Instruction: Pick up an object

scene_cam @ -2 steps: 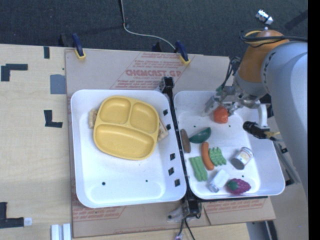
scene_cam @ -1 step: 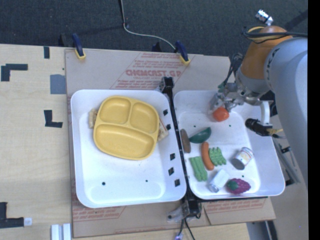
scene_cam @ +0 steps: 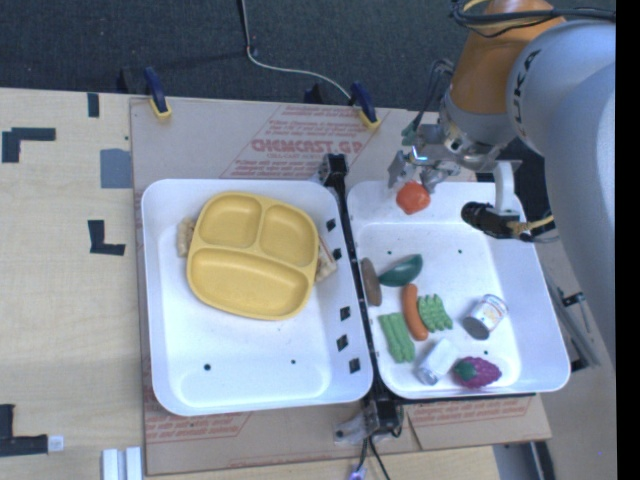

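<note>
Right bin's [scene_cam: 520, 298] middle lies bare — toys crowd its near half, yellow tray [scene_cam: 255, 255] fills left bin's back.

glossy yellow plastic tray [scene_cam: 253, 256]; smooth white plastic bins [scene_cam: 165, 298]; shiny metal can [scene_cam: 485, 316].

Object under yellow tray [scene_cam: 251, 255] mostly hidden

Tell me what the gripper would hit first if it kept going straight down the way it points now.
Most likely the red tomato-like toy, sitting right under the gripper at the back of the right bin. Depth is unclear from this slanted view.
</note>
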You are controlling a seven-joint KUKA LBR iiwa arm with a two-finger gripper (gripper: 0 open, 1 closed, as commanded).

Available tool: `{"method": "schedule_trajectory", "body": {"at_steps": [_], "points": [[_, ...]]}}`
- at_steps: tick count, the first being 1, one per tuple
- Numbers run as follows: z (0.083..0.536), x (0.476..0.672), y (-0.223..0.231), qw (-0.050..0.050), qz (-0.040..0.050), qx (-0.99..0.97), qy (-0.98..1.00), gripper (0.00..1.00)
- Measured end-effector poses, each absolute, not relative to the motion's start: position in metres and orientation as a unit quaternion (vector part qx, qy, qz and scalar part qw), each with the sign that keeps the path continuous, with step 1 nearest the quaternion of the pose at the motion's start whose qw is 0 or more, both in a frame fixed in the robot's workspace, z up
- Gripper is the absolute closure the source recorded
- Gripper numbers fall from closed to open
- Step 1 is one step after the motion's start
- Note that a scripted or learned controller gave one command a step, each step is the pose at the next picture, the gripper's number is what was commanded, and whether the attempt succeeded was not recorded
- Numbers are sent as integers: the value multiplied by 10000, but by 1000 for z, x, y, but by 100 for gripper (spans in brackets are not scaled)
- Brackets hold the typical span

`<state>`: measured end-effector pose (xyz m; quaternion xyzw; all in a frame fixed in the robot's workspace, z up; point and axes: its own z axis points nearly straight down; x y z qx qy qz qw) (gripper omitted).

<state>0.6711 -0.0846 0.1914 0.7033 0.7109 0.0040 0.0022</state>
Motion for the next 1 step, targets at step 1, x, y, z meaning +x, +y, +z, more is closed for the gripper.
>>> {"method": "schedule_trajectory", "body": {"at_steps": [1], "points": [[184, 614, -31, -25, -17, 7055, 7087, 100]]}}
